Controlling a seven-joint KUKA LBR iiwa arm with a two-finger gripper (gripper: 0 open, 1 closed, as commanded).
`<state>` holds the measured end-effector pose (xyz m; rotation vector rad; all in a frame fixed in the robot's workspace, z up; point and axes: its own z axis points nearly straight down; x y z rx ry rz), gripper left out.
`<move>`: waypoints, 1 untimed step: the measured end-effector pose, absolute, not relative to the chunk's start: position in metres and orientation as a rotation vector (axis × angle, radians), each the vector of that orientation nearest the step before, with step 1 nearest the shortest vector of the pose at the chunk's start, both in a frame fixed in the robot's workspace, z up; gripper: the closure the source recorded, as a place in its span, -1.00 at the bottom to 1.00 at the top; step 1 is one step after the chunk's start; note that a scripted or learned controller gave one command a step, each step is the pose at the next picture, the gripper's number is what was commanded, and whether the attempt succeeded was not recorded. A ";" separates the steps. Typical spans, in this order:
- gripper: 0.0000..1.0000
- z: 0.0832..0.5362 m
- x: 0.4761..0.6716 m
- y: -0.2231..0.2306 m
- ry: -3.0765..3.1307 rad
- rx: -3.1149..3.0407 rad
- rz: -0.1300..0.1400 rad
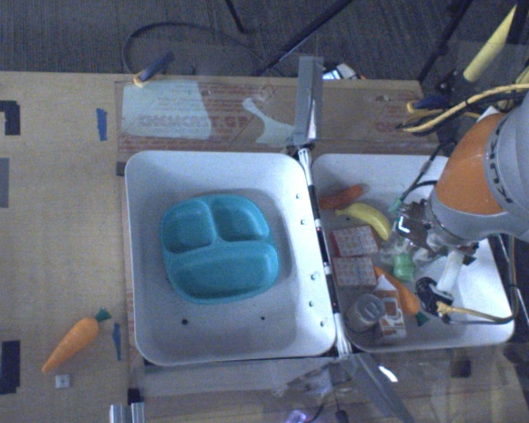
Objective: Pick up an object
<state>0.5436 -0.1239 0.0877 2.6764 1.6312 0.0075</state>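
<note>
Here the left bin holds a teal tray; the tool's state is unclear.

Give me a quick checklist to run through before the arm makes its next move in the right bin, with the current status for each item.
1. Gripper is over the right bin: ok.
2. Something is held in the gripper: cannot tell, the wrist blocks the view.
3. Targets lie within the bin: ok; banana, small carrot, can and waffle pieces are there.
4. Items are spaced for a clean grasp: not ok, they crowd together near the bin's left wall.
5. Left bin is undisturbed: ok, the teal divided plate sits flat in it.
6. All objects are inside bins: not ok, a large carrot lies on the bench.
</note>
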 end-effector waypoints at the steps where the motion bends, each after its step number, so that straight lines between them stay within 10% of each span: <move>1: 1.00 0.240 0.517 -0.068 1.633 2.685 -0.002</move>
